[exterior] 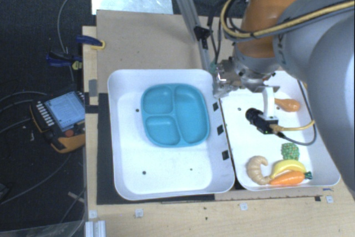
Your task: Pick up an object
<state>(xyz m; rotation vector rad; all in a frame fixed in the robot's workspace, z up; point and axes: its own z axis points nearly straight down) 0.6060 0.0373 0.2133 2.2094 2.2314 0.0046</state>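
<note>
My gripper (223,85) hangs over the far left corner of the right bin (242,148), close to the wall between the two bins. Nothing shows beneath it or in it. Several toy foods lie in that bin, all away from the gripper. An orange piece (287,104) rests at the right, behind the wrist. At the near end are a green broccoli (289,150), a tan croissant (257,169), a yellow banana (288,166) and an orange carrot (287,178), bunched together.
The left bin (125,136) holds a blue divided plate (175,115). The arm's grey body and orange band cover the far right of the right bin. Off the bench to the left lie cables and a handheld device (60,119).
</note>
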